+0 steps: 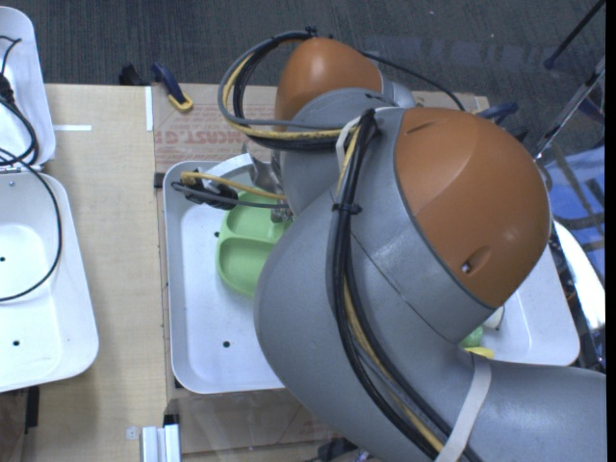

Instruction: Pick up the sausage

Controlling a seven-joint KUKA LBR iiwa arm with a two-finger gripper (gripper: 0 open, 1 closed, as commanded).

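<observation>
Filling the white bin [197, 354], glossy grey-and-orange arm [404, 287] above a smooth green divided tray [241, 253]; end effector state indiscernible.

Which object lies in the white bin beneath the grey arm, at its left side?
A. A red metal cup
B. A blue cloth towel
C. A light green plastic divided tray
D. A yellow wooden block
C: a light green plastic divided tray rests on the floor of the shallow white bin, partly covered by the grey arm reaching over it.
</observation>
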